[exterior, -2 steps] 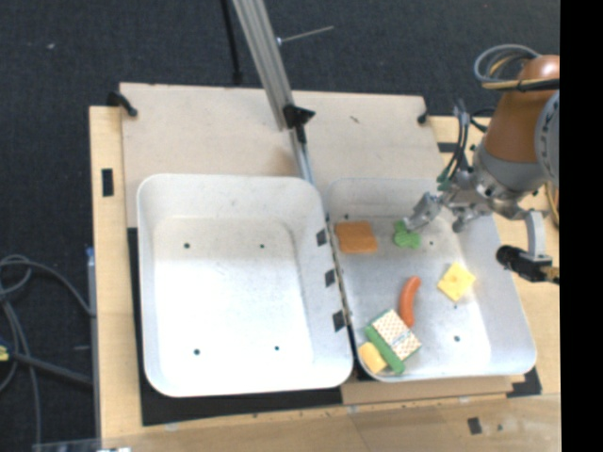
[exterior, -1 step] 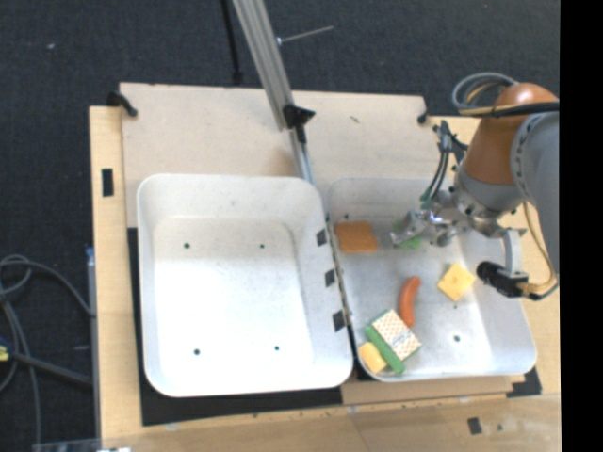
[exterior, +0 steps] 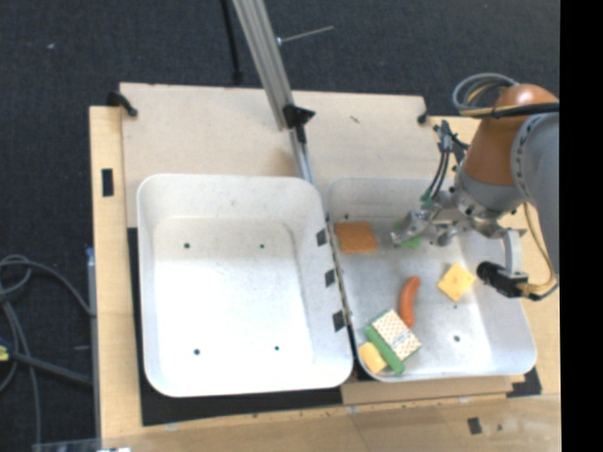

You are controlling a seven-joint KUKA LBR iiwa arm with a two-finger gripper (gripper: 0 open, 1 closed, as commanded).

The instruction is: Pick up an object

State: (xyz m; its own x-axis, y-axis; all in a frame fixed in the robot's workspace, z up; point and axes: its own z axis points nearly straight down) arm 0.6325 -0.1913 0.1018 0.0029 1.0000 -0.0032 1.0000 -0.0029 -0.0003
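Camera view from above the bench: gripper (exterior: pixel 416 233) low over right bin (exterior: pixel 504 347), finger state impossible to tell. Brown block (exterior: pixel 356 237) just left of it; orange sausage (exterior: pixel 408 299), yellow cheese wedge (exterior: pixel 457 282), patterned box (exterior: pixel 395 335) nearer front.

A single fixed camera looks down on the tabletop (exterior: pixel 207 139) from above, at a slight slant rather than straight overhead. It stands far enough off that both white bins fit whole: the left bin (exterior: pixel 151 281) and the right bin (exterior: pixel 509 342), side by side. Dark carpeted floor (exterior: pixel 94 36) frames the tabletop along its far and left edges, with cables (exterior: pixel 28 290) lying by the left edge. The arm (exterior: pixel 513 153) enters from the right, over the right bin's far right corner.
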